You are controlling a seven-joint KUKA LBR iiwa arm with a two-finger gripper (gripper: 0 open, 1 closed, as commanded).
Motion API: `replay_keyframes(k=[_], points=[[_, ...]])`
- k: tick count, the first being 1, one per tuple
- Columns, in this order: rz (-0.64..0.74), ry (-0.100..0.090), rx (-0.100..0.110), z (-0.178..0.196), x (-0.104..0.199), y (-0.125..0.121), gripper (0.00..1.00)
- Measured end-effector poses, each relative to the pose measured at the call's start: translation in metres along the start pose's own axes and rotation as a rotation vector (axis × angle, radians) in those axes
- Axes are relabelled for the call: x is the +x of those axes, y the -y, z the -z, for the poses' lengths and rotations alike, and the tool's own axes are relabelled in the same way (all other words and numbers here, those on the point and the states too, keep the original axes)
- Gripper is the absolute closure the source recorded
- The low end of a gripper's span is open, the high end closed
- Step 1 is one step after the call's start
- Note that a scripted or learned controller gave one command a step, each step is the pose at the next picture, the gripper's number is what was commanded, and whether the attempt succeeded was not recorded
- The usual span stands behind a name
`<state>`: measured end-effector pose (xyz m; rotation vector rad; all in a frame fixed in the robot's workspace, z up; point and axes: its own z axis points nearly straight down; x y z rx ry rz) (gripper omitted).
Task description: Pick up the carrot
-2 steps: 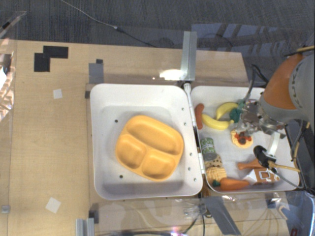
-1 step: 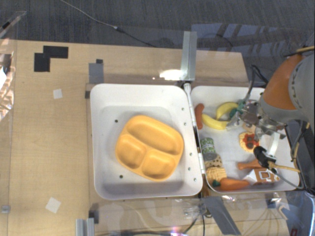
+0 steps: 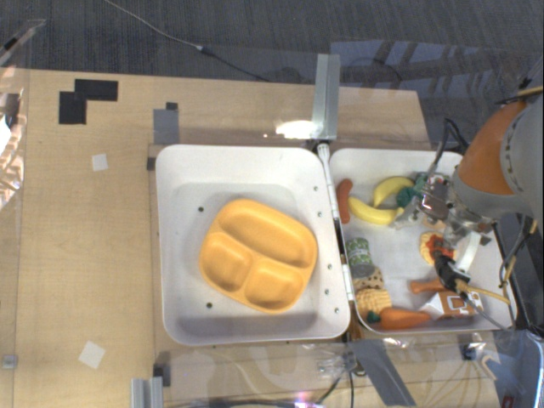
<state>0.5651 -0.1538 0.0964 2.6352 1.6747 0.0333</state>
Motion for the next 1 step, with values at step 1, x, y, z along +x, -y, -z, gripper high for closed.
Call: replay_keyframes(k=[1], points=[[0.008,0.005,-0.011,0.0134,-0.0011,-0.0035,1.0]])
